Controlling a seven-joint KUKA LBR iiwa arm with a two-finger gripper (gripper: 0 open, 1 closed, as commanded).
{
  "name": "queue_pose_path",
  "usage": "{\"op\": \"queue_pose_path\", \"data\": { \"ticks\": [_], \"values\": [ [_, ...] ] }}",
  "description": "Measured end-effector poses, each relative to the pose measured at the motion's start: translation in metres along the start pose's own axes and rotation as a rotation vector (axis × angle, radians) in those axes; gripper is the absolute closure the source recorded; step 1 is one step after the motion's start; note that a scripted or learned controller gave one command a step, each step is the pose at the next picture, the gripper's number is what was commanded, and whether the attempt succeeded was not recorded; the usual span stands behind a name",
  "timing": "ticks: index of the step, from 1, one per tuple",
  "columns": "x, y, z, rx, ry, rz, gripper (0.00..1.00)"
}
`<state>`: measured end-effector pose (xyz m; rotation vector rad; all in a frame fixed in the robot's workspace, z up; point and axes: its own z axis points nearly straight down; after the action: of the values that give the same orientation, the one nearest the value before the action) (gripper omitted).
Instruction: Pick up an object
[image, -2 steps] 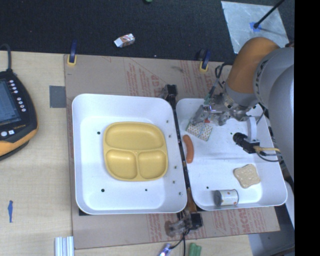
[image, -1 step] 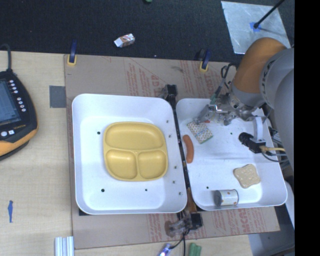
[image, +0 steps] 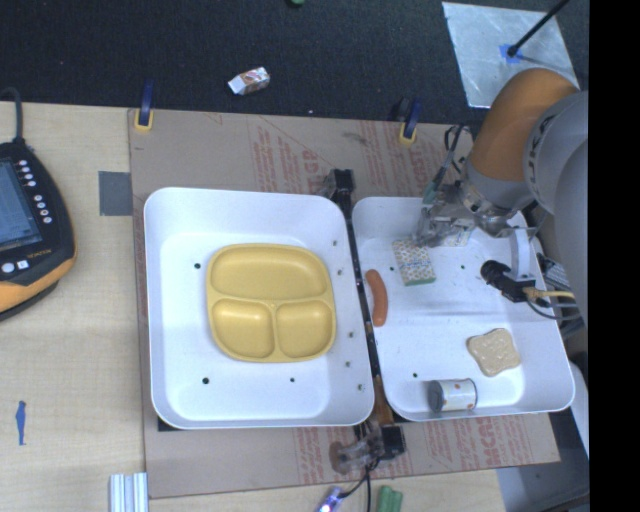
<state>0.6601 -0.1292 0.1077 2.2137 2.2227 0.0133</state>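
Roughly square patterned sponge (image: 413, 262) lying flat, corners slightly skewed, fingers (image: 441, 225) just above it, spread unclear

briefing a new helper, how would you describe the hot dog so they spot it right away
Look in the right white bin, along its left wall beside the divider. The hot dog is a slim orange-red sausage lying lengthwise there, unlike the patterned square, tan toast-shaped piece and small can.

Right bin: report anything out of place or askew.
The can lies on its side by the right bin's near rim rather than upright. The sausage rests tight against the left wall. A crumpled wrapper sits on the dark floor beyond the bench.
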Motion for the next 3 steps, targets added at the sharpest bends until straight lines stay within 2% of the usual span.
{"op": "queue_pose_path", "data": {
  "ticks": [1,2,3],
  "values": [
    [0.000,0.000,0.000,0.001,0.000,0.000,0.00],
    [0.000,0.000,-0.010,-0.001,0.000,-0.001,1.00],
    [0.000,0.000,-0.010,0.000,0.000,-0.001,0.00]
  ]
}}
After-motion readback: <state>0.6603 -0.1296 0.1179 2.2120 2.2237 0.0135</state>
